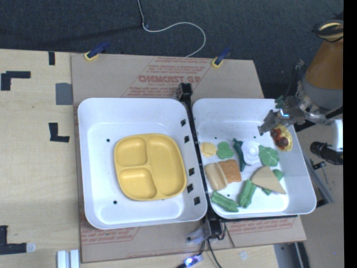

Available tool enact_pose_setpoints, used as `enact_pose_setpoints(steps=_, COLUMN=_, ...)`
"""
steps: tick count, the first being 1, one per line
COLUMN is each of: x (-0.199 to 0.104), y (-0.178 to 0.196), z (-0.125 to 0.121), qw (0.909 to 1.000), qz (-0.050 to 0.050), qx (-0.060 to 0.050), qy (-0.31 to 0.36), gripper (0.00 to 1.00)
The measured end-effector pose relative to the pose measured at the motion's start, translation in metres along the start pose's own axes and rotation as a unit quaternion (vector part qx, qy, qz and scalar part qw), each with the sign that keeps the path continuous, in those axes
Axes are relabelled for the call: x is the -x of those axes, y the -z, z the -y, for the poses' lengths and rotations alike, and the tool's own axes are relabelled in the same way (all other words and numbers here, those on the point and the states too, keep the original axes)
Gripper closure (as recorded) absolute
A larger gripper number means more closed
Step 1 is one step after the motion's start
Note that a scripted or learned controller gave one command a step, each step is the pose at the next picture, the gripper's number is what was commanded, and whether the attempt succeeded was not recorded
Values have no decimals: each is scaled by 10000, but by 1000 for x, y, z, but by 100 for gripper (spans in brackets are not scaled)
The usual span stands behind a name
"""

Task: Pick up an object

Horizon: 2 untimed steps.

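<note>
The right bin (290, 205) holds a heap of toy food. It includes a tan bread loaf (222, 173), a tan wedge (268, 180), green pods (225, 201), a white piece (252, 151) and a small yellow piece (208, 148). A red and yellow toy (283, 139) lies at the bin's right side. My gripper (273, 121) hovers over the right bin's far right part, just above and left of that red and yellow toy. Whether it touches the toy cannot be made out.
The left bin (95, 149) holds a yellow divided plate (149, 166). A black clip (184, 91) sits on the wall between the bins. The bins rest on a cardboard sheet (167, 77). A white cable (173, 27) runs across the dark floor behind.
</note>
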<state>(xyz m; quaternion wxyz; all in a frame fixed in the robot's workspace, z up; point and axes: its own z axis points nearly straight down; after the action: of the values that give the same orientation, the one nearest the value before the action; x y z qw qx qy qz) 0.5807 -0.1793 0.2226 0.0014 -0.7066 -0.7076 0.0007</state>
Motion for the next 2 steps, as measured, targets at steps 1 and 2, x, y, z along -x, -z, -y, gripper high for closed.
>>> enact_pose_setpoints(steps=1, x=-49, y=-12, z=17, qw=10000, qz=-6, qx=-22, qy=17, gripper=100)
enact_pose_setpoints(steps=2, x=-98, y=-9, z=38, qw=10000, qz=-7, qx=-22, qy=19, gripper=100)
